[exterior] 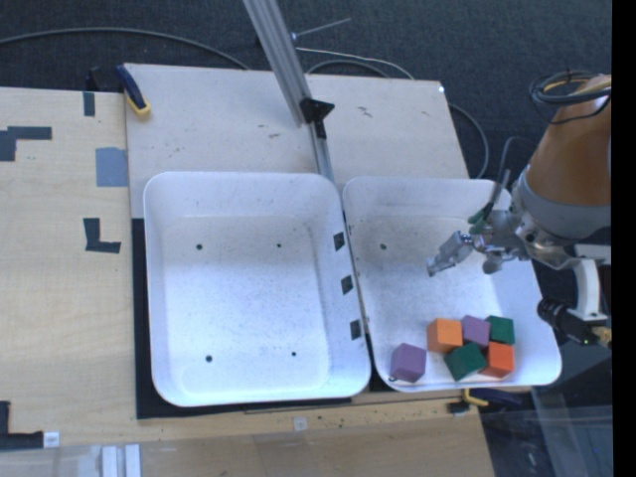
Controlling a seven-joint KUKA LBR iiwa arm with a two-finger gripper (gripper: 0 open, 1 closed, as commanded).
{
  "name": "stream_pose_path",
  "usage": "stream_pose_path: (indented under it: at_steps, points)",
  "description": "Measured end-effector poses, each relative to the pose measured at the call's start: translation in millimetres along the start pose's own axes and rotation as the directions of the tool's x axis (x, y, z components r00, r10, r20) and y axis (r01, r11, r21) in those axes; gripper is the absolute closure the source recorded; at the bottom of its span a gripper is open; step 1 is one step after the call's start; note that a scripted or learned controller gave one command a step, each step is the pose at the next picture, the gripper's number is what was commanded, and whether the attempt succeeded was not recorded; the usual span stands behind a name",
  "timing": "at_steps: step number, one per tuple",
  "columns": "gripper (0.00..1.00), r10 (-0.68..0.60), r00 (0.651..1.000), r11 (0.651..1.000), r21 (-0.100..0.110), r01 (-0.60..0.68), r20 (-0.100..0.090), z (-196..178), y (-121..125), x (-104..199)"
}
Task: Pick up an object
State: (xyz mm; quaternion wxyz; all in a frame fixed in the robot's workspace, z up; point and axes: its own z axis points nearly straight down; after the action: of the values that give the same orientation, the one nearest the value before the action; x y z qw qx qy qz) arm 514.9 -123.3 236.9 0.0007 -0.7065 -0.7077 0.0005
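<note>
Several small blocks lie clustered in the near right corner of the right bin (397,217): a purple block (407,362) apart on the left, then an orange one (445,334), a light purple one (475,330), a green one (501,328), a dark green one (463,362) and an orange-red one (499,359). My gripper (441,262) hangs over the middle of the right bin, pointing left and down, a short way beyond the blocks. Nothing shows in its grasp.
The left bin (159,266) stands beside the right one, with a shared rim between them. A slanted metal rail (283,53) crosses the back of the bench. A yellow-handled clamp (132,89) sits at the back left.
</note>
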Motion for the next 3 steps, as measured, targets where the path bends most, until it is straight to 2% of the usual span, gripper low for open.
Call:
stream_pose_path:
  at_steps: [1, 2, 3]
  points:
    - [0.0, 0.003, 1.0, 1.0, 0.005, -0.003, 0.001, 120.3, 41.0, -59.0]
    - [1.0, -0.001, 1.0, 1.0, 0.001, 0.001, 0.0, 106.0, 41.7, -56.6]
    - [1.0, 0.006, 1.0, 1.0, -0.01, -0.006, 0.003, 144.6, -32.1, -78.4]
